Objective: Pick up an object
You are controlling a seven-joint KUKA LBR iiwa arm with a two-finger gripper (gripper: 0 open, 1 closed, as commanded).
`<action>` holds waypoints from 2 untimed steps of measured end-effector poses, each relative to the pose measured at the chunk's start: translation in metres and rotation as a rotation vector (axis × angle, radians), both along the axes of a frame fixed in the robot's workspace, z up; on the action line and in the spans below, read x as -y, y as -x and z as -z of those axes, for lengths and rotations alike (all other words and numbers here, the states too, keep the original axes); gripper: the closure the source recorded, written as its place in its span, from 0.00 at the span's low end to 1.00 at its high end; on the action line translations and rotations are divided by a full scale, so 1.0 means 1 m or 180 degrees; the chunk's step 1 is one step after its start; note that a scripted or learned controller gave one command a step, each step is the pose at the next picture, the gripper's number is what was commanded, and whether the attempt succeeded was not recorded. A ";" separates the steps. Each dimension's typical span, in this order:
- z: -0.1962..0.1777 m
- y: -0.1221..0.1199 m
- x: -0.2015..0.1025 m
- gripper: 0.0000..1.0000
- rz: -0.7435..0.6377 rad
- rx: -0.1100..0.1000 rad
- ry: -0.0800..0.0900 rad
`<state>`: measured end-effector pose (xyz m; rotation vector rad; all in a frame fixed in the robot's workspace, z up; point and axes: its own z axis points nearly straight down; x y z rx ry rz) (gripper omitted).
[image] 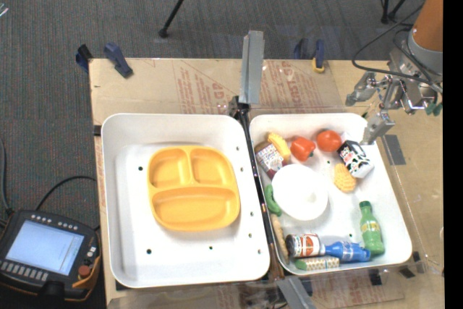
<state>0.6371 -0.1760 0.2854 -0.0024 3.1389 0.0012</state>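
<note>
The right bin [399,224] holds several toy food items: a red tomato [329,140], a red pepper [302,148], a black-and-white milk carton [354,158], a yellow corn piece [344,177], a green bottle [370,226], a blue bottle [346,251], a red-labelled can [304,244] and a white plate [299,192]. My gripper [370,112] hangs above the bin's far right corner, just beyond the milk carton. It is open, and nothing sits between its fingers.
The left bin [116,155] carries a yellow divided tray [193,187]. A grey upright post [252,72] stands behind the seam between the bins. A teach pendant [47,251] lies on the floor at the lower left. Tripod legs stand on the carpet behind the bench.
</note>
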 end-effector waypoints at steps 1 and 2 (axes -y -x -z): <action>0.149 0.035 0.010 0.00 -0.0209 -0.0055 -0.0018; 0.201 0.028 0.007 0.00 -0.0092 -0.0025 -0.0009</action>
